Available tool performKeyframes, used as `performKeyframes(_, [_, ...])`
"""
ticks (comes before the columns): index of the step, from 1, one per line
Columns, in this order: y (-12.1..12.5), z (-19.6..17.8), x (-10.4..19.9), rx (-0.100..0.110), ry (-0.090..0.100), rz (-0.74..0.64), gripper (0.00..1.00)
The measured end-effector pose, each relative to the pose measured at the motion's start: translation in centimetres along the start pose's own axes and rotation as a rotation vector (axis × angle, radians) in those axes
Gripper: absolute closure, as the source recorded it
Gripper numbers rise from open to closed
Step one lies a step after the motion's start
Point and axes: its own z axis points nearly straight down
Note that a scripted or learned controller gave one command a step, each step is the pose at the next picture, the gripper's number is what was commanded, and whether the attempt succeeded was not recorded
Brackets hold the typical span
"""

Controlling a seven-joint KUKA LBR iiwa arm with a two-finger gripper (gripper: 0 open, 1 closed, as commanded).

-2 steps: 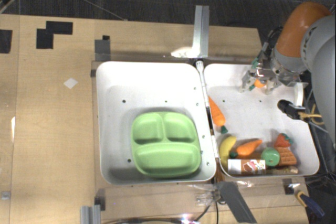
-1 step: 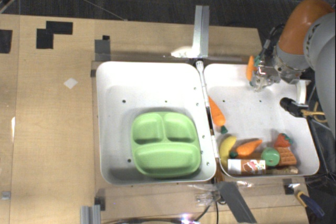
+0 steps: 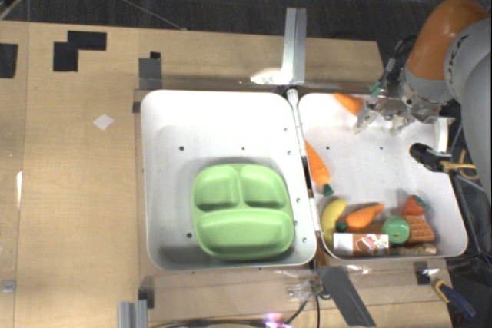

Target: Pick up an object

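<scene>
In the right bin [image 3: 430, 242] (toy food): three carrots [image 3: 316, 162], one banana [image 3: 332, 215].

Bench top [image 3: 69, 165] looked like pale matt wood; dark ribbed matting lay beyond it. Both white bins [image 3: 177, 119] were smooth plastic with a slight sheen. Green divided tray [image 3: 242, 210] in left bin was smooth, semi-gloss plastic. Toy foods [image 3: 377, 226] in right bin looked like shiny plastic. Upright post [image 3: 295, 46] at far side was brushed metal. Arm's orange band [image 3: 447, 27] was glossy
</scene>
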Motion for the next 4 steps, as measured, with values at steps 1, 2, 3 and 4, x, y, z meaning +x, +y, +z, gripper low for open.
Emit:
performKeyframes(1, [-9.3,-2.7,-1.5,-0.022,0.0,0.146,0.0])
performKeyframes(2, [-6.1,1.0,6.7,-0.022,0.003,0.313,0.0])
performKeyframes(3, [-5.8,-0.4,7.0,-0.029,0.007,0.31,1.0])
performKeyframes(4, [-5.8,-0.4,7.0,-0.029,0.007,0.31,0.0])
